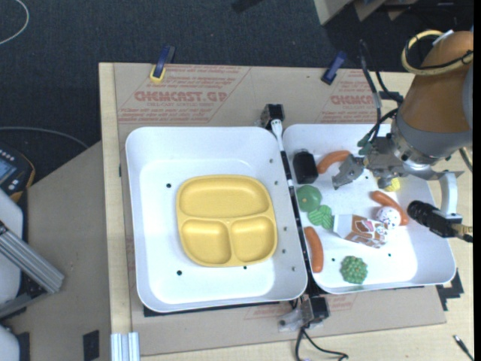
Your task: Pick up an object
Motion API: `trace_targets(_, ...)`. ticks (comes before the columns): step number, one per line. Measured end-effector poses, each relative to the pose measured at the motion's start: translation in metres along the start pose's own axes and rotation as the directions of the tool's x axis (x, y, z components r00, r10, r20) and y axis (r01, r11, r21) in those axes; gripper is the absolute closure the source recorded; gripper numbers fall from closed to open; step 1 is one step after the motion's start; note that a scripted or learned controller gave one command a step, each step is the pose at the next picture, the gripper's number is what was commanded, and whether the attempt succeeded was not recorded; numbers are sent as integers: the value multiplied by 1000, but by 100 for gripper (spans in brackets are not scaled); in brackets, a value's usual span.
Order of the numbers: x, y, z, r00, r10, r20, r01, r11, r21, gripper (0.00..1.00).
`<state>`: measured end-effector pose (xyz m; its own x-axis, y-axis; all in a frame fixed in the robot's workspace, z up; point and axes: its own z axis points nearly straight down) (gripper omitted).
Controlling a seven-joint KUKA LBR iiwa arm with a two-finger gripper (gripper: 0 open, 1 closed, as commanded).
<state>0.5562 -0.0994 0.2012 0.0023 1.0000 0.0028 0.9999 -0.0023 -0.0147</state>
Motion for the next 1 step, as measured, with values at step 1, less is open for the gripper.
trace_targets(1,0,3,-7,1000,-2,2,2,1000,-13,0)
